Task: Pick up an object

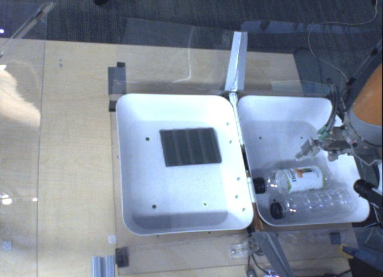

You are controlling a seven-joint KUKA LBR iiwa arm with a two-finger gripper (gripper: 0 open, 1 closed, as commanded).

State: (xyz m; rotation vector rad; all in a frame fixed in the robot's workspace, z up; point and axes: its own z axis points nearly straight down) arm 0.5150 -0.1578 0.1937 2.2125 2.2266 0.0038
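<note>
Two clear bottles lie in the right bin (281, 114), lower part of the frame, side by side and touching or nearly so: labelled bottle (294, 179) with a white-and-green label and a black cap pointing left, and plain bottle (311, 203) just below it, ribbed, black cap also to the left. Tool (320, 144) hangs at the right of the frame, just above the labelled bottle in the picture, small and partly blurred; cannot tell whether it is released or clenched. Nothing visible in its grip, both bottles sit on the bin floor, so the pick looks not yet done. Judgement: approach stage, tool near the labelled bottle but apart from it; descend, close and lift all remain. Left bin (131, 150) holds one dark ribbed mat (190, 146) lying flat at its centre, no bottles. Count: two bins, two bottles, one mat, one arm (368, 105) with orange band entering from the right edge. Both bins sit on a pale wooden worktop (66, 150). Round bottles could roll when pushed, so the grasp is chancy.
</note>
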